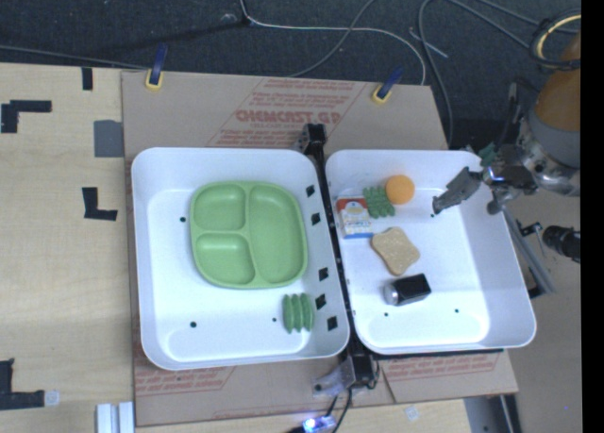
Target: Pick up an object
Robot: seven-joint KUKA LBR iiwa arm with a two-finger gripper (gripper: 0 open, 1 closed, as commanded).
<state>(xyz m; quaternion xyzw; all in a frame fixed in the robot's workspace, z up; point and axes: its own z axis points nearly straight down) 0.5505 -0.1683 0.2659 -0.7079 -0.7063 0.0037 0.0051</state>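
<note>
The right bin (500, 280) holds an orange ball (400, 189), a small green piece (378, 201), a red and white packet (355, 217), a tan bread-slice shape (395, 249) and a black block with a silver end (407, 289). My gripper (469, 199) hangs over the right bin's far right part, right of the orange ball and apart from it. Its two dark fingers (451, 191) are spread and it is open, with nothing between them.
The left bin (156, 233) holds a green divided plate (249, 234) and a green ridged piece (298, 312) near its front right corner. A black divider (326, 233) runs between the bins. Cables lie across the dark mat behind the bench.
</note>
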